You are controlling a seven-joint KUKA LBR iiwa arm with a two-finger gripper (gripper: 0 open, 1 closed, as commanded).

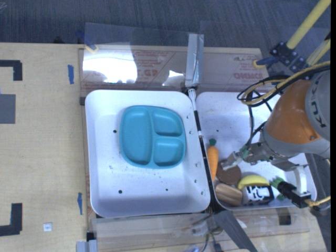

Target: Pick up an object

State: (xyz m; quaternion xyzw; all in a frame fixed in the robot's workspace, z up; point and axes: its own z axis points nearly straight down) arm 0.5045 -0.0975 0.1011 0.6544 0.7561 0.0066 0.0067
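The arm (294, 119) leans down into the right bin (226, 114), its claw (237, 159) spread beside the carrot (212, 160).

Hand (234, 160) low over right bin (226, 109)

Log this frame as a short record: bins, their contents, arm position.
left bin: holds a blue divided plate
right bin: holds a toy carrot, a banana, a brown round piece, a tan wooden block and a black-and-white item
clutter: all packed at the bin's near end
arm: over the right bin
gripper: low, beside the carrot and brown piece
grasp: cannot tell
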